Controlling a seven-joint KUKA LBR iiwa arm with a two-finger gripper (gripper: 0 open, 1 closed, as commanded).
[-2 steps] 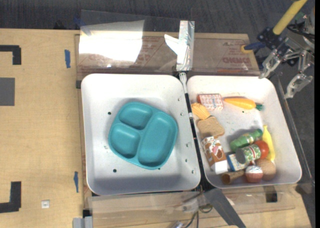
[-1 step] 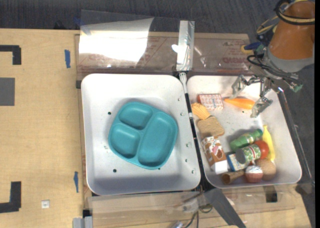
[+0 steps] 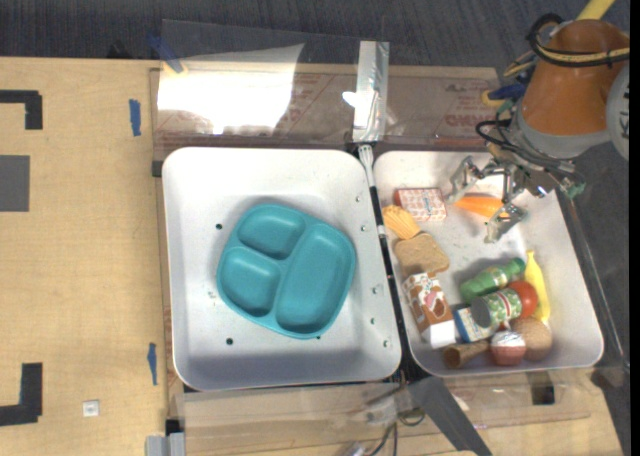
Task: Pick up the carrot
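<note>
We see the gripper (image 3: 487,196) spread open over the carrot (image 3: 478,206) in the right bin (image 3: 585,294).
The carrot lies flat between the open fingers, not lifted, just right of the small pink-and-white box (image 3: 421,205). We see the teal divided plate (image 3: 287,269) well left of the carrot, in the left bin (image 3: 190,244).

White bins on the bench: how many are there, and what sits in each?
2. The left white bin holds a teal divided plate. The right white bin holds the carrot and other toy food, with the gripper over the carrot.
</note>
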